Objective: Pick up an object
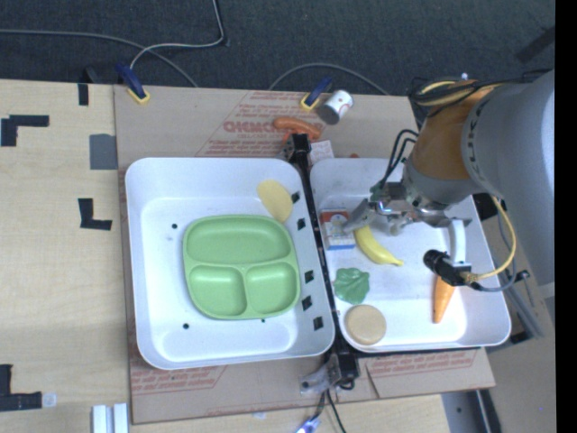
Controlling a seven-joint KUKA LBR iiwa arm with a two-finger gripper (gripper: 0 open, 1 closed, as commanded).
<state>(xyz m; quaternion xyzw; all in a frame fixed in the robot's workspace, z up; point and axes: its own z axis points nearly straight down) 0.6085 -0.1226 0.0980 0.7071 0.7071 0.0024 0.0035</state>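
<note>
In the right bin point(487, 332) lie a yellow banana point(377, 247), a green leafy piece point(352, 284), a round tan bun point(366, 324) and an orange carrot point(441, 300). A small red and white card point(336, 227) rests by the bin's left wall. My gripper point(382, 213) hangs low over the upper middle of this bin, just above the banana's upper end. The banana lies flat on the bin floor under the gripper. The arm covers the bin's upper right part.
The left bin point(149, 242) bears a green divided plate point(242, 267) and a pale yellow lemon-like piece point(276, 199) at its upper right. A black divider point(311, 242) runs between the bins. Clamps and cables lie on the bench behind.
</note>
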